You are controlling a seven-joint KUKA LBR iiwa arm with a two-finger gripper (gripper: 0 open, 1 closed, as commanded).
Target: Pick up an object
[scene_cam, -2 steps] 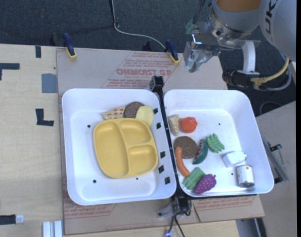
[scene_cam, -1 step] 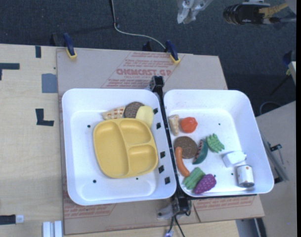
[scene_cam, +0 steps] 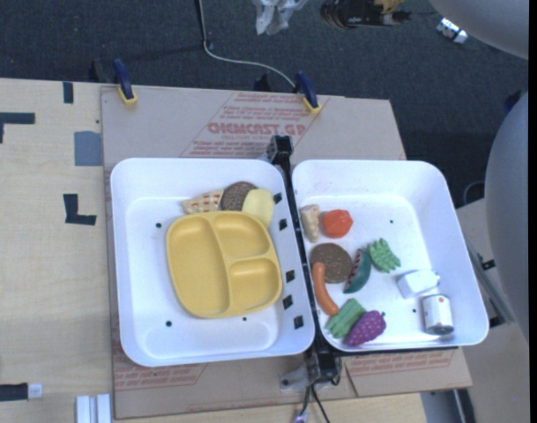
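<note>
claw (scene_cam: 277,7) hung high beyond the bins, state I could not tell | target: tomato (scene_cam: 337,223) lay in right bin (scene_cam: 427,179), beside bread piece | judged light, smooth, rounded; grip across its middle

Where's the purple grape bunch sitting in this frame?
The purple grape bunch lies in the right bin, near its front wall, just right of a green toy vegetable and left of the silver can.

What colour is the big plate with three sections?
Yellow. The plate shows best in the camera view, in the left bin.
</note>
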